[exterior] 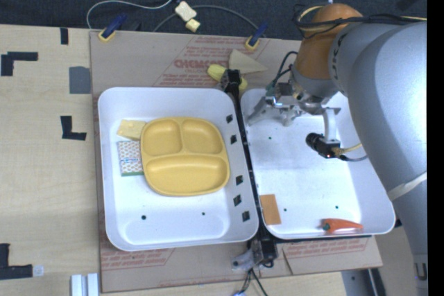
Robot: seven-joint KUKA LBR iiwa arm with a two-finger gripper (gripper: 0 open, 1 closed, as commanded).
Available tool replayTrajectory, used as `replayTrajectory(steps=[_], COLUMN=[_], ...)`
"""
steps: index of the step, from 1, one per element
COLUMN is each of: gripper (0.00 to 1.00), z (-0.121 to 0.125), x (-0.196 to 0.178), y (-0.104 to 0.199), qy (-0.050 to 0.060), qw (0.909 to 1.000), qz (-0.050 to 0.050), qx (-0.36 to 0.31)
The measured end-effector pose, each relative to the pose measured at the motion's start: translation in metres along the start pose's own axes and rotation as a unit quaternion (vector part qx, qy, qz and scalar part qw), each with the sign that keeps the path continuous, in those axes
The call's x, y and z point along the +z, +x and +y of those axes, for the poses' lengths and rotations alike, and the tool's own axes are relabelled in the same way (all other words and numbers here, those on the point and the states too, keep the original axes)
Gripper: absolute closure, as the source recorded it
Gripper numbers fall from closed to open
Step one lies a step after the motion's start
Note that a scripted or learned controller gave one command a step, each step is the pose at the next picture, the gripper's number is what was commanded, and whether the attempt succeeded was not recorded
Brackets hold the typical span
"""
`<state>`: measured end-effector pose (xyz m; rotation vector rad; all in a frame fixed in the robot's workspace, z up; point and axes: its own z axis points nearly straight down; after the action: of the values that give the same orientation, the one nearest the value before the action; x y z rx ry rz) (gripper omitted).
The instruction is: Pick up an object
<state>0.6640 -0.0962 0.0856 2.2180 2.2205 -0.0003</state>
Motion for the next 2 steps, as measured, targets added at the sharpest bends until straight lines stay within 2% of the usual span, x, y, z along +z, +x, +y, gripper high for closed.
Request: replayTrajectory(steps=[1, 2], gripper=[0.0, 0.0], z=[0.005, -0.013], x=[-0.064, -0.002], y=[-0.077, -0.016], qy=[-0.002, 0.004], qw=[1.0, 1.0], qz=[-0.001, 0.002], qx=[0.002, -0.001])
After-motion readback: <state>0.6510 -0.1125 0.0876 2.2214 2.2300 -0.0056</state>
